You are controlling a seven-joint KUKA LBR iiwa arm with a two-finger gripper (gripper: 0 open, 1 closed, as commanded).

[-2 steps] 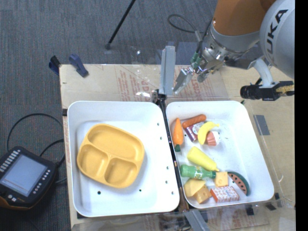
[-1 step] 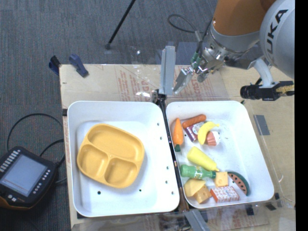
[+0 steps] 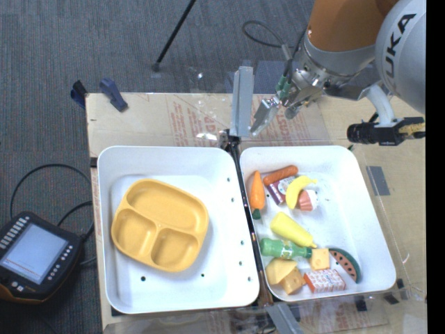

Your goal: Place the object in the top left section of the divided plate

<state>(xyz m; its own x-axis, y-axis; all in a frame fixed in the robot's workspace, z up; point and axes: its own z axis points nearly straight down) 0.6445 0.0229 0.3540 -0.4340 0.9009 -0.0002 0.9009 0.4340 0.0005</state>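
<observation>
Nothing placed yet: the yellow plate sits bare, the pincer hovers above the bins, apparently open and carrying nothing.

bright, even light; soft shadows, slightly soft focus.

Arm: cut off by the top and right edges.
End effector: too blurred to judge.
Handheld screen unit: clipped at left edge.
</observation>
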